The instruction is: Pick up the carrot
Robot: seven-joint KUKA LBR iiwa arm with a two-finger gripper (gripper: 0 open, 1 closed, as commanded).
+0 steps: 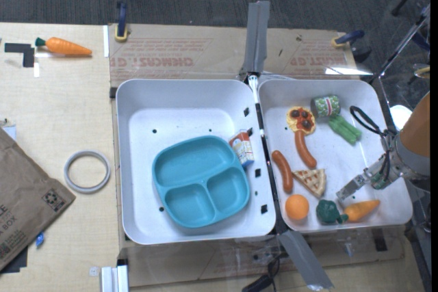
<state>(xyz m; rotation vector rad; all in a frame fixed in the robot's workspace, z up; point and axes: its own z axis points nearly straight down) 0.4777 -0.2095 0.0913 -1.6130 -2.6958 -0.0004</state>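
While the gripper [350, 191] hung with fingers apart in the right bin [274, 102], the carrot [361, 210] lay just at its five o'clock — untouched.

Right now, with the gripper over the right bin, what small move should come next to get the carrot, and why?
Probably lower the gripper a little toward the carrot in the right bin. It hangs just above the carrot's leafy end, beside the broccoli, and nothing sits between its fingers. A second carrot lies on the bench, far left.
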